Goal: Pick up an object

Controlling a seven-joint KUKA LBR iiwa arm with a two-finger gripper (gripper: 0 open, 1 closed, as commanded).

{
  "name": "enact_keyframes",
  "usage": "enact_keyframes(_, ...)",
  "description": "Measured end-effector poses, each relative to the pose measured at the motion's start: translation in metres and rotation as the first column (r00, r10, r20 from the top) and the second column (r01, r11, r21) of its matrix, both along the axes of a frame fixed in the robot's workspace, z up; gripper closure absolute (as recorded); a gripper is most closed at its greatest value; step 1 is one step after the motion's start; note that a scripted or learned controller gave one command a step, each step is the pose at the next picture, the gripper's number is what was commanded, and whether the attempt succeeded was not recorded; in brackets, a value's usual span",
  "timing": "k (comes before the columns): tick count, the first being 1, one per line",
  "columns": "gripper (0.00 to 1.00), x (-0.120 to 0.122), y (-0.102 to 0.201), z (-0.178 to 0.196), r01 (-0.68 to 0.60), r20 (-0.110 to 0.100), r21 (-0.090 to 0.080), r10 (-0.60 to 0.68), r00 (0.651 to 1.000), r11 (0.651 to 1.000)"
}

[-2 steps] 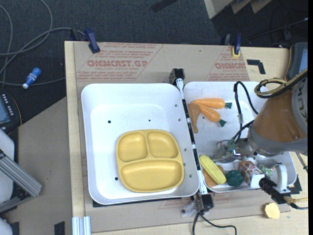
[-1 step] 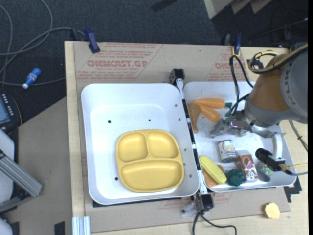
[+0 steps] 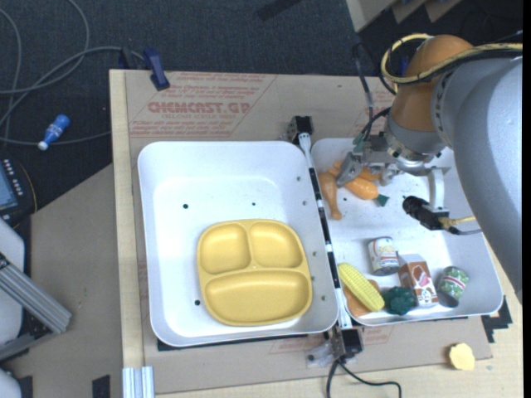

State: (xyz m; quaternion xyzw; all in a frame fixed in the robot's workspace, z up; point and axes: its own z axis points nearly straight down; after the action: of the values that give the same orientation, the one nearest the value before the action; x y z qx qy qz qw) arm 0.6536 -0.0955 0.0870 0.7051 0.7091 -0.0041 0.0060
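We're seeing loads of open floor in the left bin [image 3: 158, 222] around the yellow tray [image 3: 253, 272]. The right bin [image 3: 481, 301] is tighter: corn [image 3: 361, 286], can [image 3: 382, 254], carton [image 3: 417, 280] and broccoli [image 3: 400, 301] are crowding its near end, with carrots [image 3: 348, 187] lying by the divider.

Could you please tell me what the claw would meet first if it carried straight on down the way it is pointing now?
Most likely the orange plastic carrot-like toy in the right white bin: the claw hangs just over it, pointing down. Depth is hard to judge from this slanted view, so it may already be touching.
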Motion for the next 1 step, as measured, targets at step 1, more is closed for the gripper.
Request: enact_keyframes(1, 1.0, -0.0025, 0.002, 0.0092, 0.006, -0.002, 0.01, -0.006, 1.0, 1.0)
